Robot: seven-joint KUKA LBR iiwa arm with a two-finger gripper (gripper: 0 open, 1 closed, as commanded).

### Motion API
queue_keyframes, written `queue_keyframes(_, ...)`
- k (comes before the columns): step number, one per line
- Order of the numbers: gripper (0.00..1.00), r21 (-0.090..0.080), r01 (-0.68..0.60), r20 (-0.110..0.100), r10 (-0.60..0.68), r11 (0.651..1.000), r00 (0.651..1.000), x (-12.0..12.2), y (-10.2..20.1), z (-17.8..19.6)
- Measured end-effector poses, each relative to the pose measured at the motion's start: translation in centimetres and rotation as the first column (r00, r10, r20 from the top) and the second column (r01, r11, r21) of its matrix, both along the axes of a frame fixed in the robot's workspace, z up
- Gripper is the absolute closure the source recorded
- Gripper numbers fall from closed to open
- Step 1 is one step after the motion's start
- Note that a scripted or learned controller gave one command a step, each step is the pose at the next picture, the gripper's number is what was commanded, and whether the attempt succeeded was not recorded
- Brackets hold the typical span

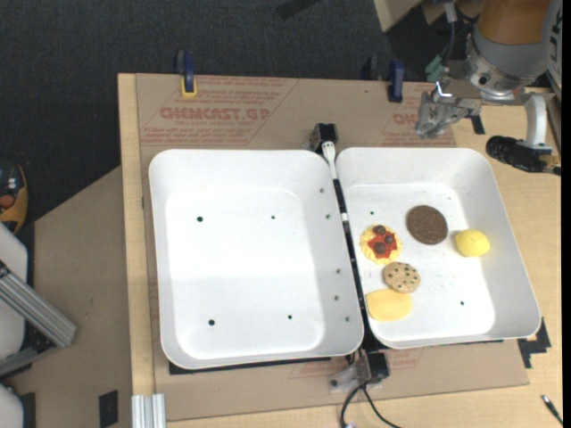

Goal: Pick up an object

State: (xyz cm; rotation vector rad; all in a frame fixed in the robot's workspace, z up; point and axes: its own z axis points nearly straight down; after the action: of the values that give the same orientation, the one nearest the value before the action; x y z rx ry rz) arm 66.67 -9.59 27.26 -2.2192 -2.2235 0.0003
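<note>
The gripper (436, 119) was seen above the bench at the far edge of the right bin (500, 203), outside its rim; nothing was held in it, and how far it stood open could not be told. The objects were gathered in the right bin: a brown cookie (427, 224), a yellow ball (472, 242), a small pizza (380, 243), a chip cookie (401, 277) and a yellow disc (389, 306).

Several failures could be expected from here. The pizza, chip cookie and disc were packed close together beside the wall shared with the left bin (241, 257), so a descent there could be blocked by that wall, or two pieces could be nudged at once. The flat pieces lay low on the floor and could be slid over rather than pinched. The ball, well apart from the rest, could be rolled away by an off-centre closure. A long reach from the far rim was needed, so a small aiming error could be enough for a miss.
</note>
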Motion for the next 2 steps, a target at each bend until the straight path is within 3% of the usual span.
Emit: queue_keyframes(2, 1.0, 0.0, 0.0, -0.002, 0.0, 1.0, 1.0, 0.0, 4.2, -0.7)
